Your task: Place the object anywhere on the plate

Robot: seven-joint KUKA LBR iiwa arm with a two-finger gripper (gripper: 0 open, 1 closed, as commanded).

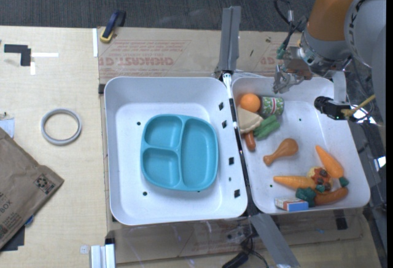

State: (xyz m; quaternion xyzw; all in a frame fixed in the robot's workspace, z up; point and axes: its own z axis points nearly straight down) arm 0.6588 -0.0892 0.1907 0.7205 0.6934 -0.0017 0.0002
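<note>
A turquoise plate point(181, 152) with three compartments lies in the left bin point(123, 137), nothing on it. The right bin point(353, 137) holds toy food: an orange point(249, 102), a green can point(272, 106), a tan wedge point(247, 119), a green pod point(266, 128), a drumstick point(281, 150) and two carrots point(330, 161). My gripper point(283, 81) hangs over the back left corner of the right bin, just behind the can and the orange. I see nothing in it.
A heap of small toys point(322, 185) and a small box point(291, 203) fill the right bin's front. A grey post point(231, 39) stands behind the bins' shared wall. A tape ring point(61, 126) and a cardboard box point(21, 190) lie on the bench at left.
</note>
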